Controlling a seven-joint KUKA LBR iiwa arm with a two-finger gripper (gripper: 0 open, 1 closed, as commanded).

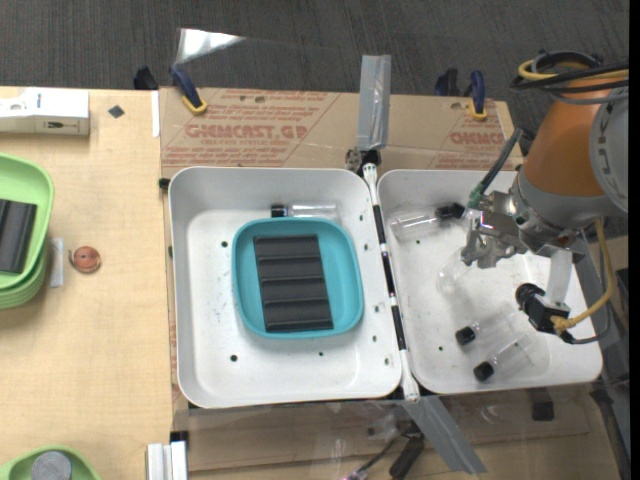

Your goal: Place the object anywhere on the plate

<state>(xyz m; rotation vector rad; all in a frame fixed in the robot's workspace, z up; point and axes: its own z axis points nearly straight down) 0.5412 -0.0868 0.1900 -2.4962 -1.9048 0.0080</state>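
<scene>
A teal square plate (246, 268) lies in the middle of the left bin (195, 298). A black ribbed block (292, 282) rests on the plate. In the right bin (430, 363) lie several clear vials with black caps: one near the back left (418, 224), and two near the front (466, 335) (485, 371). Another clear vial (300, 210) lies in the left bin behind the plate. My gripper (480, 248) hangs over the upper middle of the right bin, just right of the back vial. Nothing is visibly held.
A green tray (30, 198) with a dark item sits at the far left on the wooden bench. A small round brown piece (86, 259) lies beside it. Cardboard (260, 128) stands behind the bins. The arm's cable (545, 308) dangles over the right bin.
</scene>
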